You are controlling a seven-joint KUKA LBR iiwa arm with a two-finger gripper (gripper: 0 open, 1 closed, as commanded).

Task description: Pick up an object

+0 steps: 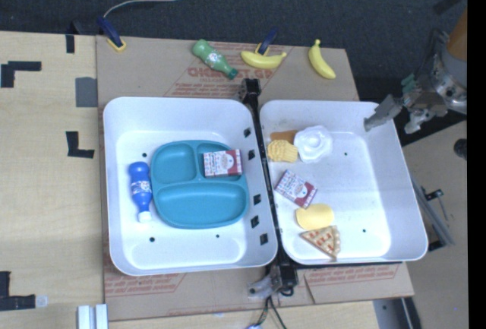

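My claw [395, 113] hangs over the far right corner of the right bin [380, 191], just at its rim. I cannot tell how it is set, and nothing shows in its grip.

Taking the right bin as my mark: inside it, along its left side, lie the pieces I could lift. A white crumpled piece [314, 143] sits near the far left corner, with a yellow ridged piece [282, 150] touching it on the left. Nearer the camera from those is a small red-and-white carton [295, 188], tilted. Closer still lies a yellow rounded piece [315, 216], and just beside that, by the near wall, a pizza slice [322, 241].

To the left of the right bin, touching it, stands the left bin [125, 122]. It holds a blue divided tray [199, 185] with a second red-and-white carton [222, 163] in the tray's far right compartment, and a blue bottle [140, 191] lying beside the tray's left edge.

Beyond the right bin, on the surface [152, 77], rest two bananas [263, 58] [321, 61] and a green bottle [214, 58].
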